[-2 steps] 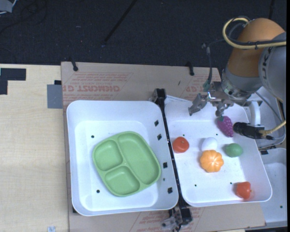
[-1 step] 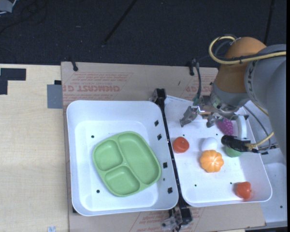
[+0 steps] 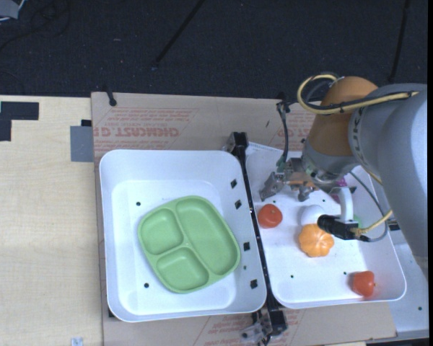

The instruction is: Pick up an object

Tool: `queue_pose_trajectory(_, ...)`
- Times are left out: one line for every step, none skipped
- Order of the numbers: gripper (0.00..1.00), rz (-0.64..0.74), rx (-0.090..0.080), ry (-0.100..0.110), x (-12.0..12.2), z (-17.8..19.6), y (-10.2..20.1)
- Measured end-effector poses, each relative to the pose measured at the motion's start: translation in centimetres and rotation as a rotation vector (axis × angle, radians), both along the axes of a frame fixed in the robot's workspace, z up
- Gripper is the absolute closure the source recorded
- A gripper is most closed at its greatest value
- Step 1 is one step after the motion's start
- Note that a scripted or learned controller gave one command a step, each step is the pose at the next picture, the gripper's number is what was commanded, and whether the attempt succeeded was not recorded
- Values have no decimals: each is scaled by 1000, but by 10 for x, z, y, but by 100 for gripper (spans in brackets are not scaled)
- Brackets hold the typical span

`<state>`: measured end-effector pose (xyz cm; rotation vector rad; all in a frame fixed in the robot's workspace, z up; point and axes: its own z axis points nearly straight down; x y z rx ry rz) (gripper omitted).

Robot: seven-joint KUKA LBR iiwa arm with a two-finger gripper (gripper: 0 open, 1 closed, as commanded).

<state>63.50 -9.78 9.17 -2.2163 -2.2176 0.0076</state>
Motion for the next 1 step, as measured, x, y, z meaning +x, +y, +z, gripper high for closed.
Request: queue_pose_trajectory(100, -2, 0, -4, 1, 14, -1)
